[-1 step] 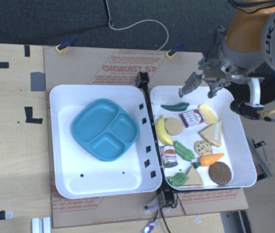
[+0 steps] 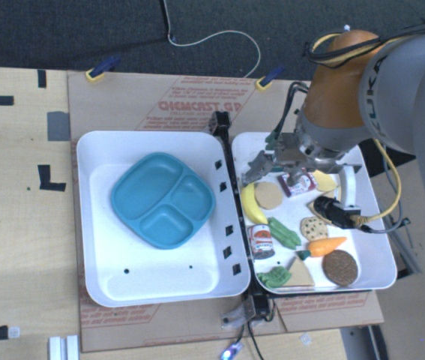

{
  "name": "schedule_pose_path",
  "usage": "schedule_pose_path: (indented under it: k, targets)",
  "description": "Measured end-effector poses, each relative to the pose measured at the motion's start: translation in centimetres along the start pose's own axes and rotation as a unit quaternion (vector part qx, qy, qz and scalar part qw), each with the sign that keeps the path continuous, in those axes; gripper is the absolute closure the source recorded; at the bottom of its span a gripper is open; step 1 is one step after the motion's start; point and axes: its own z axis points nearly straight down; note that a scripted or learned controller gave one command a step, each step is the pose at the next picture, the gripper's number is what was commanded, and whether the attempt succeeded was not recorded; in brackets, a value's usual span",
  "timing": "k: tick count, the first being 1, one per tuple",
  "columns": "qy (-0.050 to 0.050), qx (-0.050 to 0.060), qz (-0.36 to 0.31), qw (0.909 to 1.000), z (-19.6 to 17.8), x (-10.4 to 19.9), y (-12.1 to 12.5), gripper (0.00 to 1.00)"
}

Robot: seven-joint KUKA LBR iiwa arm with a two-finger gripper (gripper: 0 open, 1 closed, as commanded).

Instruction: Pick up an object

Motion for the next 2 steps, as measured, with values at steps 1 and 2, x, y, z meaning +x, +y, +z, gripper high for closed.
schedule_pose_path:
  k: [1, 2]
  targets:
    - [0.0, 0.0, 0.001, 1.0, 3.2, 3.8, -5.7, 0.0]
    - [-0.001, -0.003, 0.001, 1.0, 2.0, 3.6, -5.4, 1.0]
